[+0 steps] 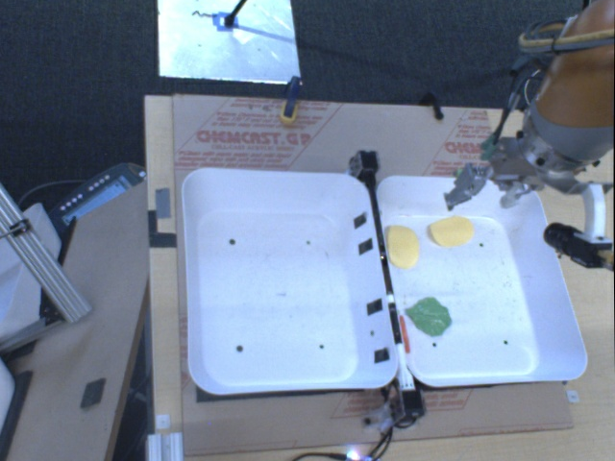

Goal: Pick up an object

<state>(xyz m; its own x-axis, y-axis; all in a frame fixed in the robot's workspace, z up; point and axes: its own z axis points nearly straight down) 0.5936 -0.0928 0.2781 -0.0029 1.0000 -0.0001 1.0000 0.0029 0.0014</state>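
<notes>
The right bin [548, 305] holds three objects. A yellow oval piece [404, 246] lies near the divider. A flatter yellow piece [451, 230] is just to its right, and a green crumpled object [429, 315] lies nearer the front. My gripper [486, 192] hangs over the far edge of the right bin, just beyond the flatter yellow piece. Its fingers [463, 186] are spread open with nothing between them.
The left bin [279, 286] sits beside the right one, with a black clipped divider [377, 257] along the shared rim. A black part of the arm [577, 243] juts over the right bin's right wall. A shiny plate [229, 27] lies behind the bench.
</notes>
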